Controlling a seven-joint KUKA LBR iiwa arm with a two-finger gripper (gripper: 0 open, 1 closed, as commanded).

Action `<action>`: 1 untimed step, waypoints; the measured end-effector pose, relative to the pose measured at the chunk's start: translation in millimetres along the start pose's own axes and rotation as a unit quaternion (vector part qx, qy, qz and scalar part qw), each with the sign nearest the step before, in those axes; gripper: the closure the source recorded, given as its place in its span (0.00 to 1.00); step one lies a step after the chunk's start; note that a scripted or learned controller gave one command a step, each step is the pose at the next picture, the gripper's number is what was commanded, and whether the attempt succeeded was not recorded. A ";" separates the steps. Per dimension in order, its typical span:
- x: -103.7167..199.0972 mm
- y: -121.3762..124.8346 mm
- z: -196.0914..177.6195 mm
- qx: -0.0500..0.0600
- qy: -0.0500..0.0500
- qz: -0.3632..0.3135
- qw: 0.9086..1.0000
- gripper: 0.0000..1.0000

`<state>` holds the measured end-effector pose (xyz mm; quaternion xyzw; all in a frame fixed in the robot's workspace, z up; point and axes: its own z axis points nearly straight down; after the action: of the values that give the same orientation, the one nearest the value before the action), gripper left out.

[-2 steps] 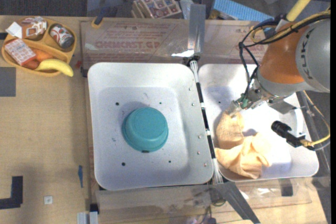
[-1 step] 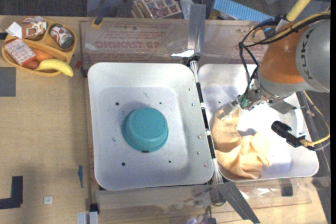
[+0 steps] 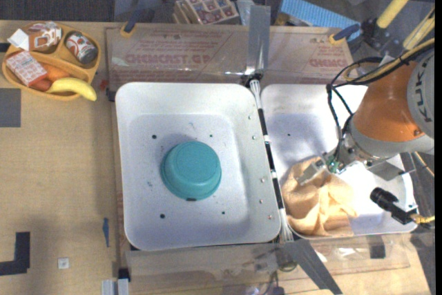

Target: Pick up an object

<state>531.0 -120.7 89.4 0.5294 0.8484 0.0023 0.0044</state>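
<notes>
A crumpled tan cloth [image 3: 319, 202] is seen in the right bin [image 3: 297, 114], at its near left corner. The gripper [image 3: 324, 168] is lowered onto it; its grip cannot be told. A teal bowl [image 3: 191, 170] is set upside down in the left bin [image 3: 138, 107].

Even, fairly bright light falls from overhead. The two white bins [image 3: 138, 121] are the brightest surfaces, and the bin under the hand [image 3: 330, 166] is nearly washed out along its rim. Shadows are soft and short: a faint one rings the teal bowl [image 3: 192, 170], well to the left of the hand. The clutter beyond the desk [image 3: 48, 169], above the hand, sits dim. Clear plastic sheeting [image 3: 207, 55] there carries pale glare. The picture is slightly soft throughout, with visible grain.
</notes>
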 end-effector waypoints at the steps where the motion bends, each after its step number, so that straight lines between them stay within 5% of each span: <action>1: -1.7 0.7 -10.9 -0.002 -0.001 0.002 1.000 1.00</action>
<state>532.2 -121.9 100.4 0.5313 0.8471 0.0040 0.0064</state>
